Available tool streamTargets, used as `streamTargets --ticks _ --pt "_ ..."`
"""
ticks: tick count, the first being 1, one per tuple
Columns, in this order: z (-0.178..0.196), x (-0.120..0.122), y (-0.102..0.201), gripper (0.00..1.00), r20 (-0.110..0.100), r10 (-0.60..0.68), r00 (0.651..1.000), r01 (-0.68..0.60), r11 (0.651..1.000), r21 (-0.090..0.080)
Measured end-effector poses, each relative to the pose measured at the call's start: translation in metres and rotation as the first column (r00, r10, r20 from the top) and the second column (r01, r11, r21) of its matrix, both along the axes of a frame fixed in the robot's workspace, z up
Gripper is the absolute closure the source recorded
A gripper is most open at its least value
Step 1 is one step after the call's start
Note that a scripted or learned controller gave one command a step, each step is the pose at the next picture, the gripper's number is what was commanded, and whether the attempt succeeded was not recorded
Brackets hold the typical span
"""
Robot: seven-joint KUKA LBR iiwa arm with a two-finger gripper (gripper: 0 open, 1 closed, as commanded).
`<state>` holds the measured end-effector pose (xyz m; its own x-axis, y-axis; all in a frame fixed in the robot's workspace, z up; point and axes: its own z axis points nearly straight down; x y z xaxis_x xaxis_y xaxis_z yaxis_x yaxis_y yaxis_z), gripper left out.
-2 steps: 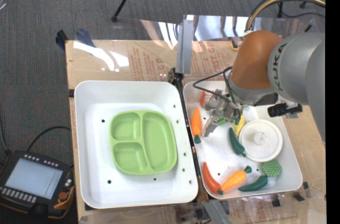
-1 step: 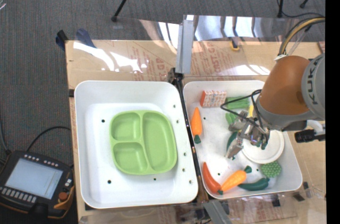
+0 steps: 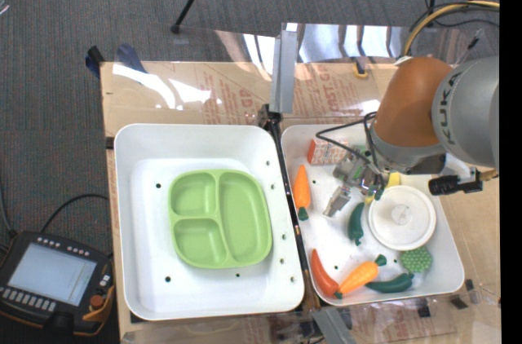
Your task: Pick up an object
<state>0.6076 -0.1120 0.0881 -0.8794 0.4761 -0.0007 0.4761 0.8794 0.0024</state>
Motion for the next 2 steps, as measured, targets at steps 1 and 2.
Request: streamTargets --ticks 1,2 --pt "0.001 0.021 0.025 0.00 0.001 -0.111 0.994 0.111 0.994 -0.007" --pt "0.000 -0.010 -0.015 0.00 -0.002 -0.232 0.973 0.232 0.973 -0.002"
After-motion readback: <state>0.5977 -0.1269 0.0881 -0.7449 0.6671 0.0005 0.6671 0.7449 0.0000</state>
